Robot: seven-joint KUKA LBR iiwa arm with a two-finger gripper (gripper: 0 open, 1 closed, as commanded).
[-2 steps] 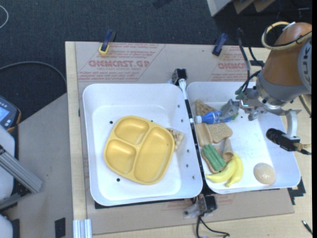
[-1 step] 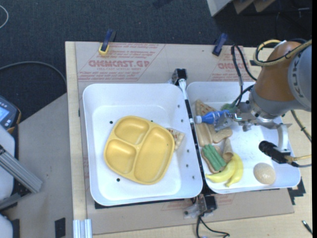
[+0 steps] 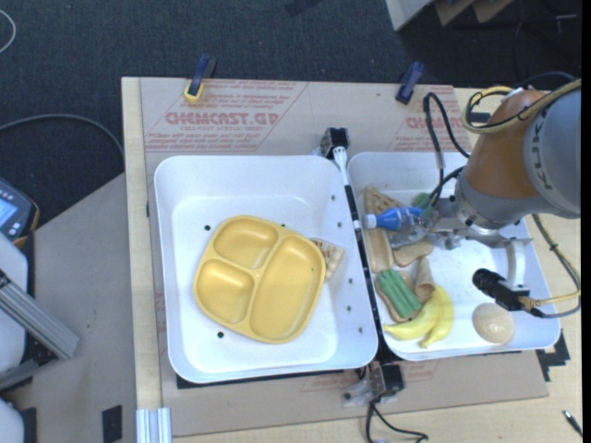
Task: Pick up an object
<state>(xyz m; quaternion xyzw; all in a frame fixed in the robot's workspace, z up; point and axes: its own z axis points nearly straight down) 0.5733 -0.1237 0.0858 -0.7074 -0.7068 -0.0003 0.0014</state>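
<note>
Gripper point(image 3: 417, 234) down among the right bin's point(image 3: 459, 280) clutter.
Open or closed, I cannot tell; next it probably needs closing on the blue bottle point(image 3: 392, 218).

The robot arm point(image 3: 559, 141) is big, round and grey, with a fat orange band point(image 3: 499, 160) wrapped around it near the end. Thin black cables point(image 3: 432, 123) loop off its side in a curve. The gripper point(image 3: 427, 231) at the tip is small, made of shiny silver metal.
</note>
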